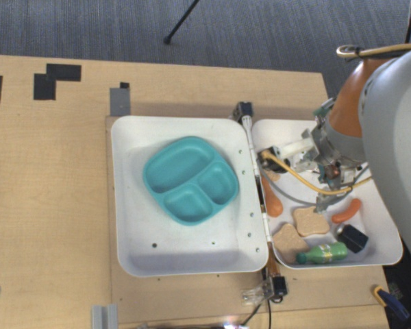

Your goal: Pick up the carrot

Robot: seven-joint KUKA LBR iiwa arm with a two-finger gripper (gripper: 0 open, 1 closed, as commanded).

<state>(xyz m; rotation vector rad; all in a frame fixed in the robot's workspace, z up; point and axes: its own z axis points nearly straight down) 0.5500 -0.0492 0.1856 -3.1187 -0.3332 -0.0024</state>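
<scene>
Right bin, taken as landmark: carrot lying tilted on the floor of the bin, toward the right wall, nothing seen pinching it. Gripper hanging just left of the carrot, above a tan bread-like slice; finger opening impossible to read behind cables and bracket. Yellow cable looping across the bin from the left wall toward the wrist. Second orange piece against the left wall. Round tan piece near the front-left corner. Green bottle lying flat along the front wall. Black block just below the carrot, close beside it. Left of the bin, a neighbouring bin carrying a teal divided plate.
</scene>
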